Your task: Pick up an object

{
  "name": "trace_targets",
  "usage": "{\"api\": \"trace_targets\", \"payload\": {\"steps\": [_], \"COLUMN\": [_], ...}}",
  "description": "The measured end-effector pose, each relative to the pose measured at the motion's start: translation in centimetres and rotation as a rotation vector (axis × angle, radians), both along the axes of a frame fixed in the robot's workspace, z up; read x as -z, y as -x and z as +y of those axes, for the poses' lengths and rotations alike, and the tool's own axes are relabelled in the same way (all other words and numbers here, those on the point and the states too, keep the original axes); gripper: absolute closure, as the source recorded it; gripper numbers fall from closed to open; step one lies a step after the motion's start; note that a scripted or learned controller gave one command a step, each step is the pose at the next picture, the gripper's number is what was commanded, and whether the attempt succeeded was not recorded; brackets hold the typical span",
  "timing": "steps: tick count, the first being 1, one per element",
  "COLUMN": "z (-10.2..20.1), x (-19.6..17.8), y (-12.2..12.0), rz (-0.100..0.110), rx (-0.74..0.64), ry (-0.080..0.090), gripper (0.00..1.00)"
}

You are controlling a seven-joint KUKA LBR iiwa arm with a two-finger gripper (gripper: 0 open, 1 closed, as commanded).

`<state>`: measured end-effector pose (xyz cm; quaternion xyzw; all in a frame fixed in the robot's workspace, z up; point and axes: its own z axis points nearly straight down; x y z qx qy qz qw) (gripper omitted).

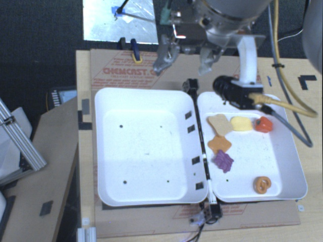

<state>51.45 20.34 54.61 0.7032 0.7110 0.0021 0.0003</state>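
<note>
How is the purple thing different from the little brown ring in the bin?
The purple lump is solid and bumpy with jagged edges, while the brown ring is round with a hole in its middle. The purple lump looks a bit bigger than the brown ring. The purple lump lies near the divider between the bins, right below an orange piece; the brown ring sits alone toward the near right corner. Both lie flat in the right bin.

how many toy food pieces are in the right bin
6: tan slice, yellow piece, red-orange piece along the back; orange piece and purple piece near the divider; pretzel in front. None seems hidden.
</note>
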Motion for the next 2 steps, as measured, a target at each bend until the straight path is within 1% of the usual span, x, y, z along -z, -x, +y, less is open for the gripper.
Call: {"api": "trace_targets", "payload": {"steps": [2], "z": [0.00], "x": [0.00], "y": [0.00], "rz": [0.000], "rx": [0.000], "ry": [0.000], "gripper": [0.00]}}
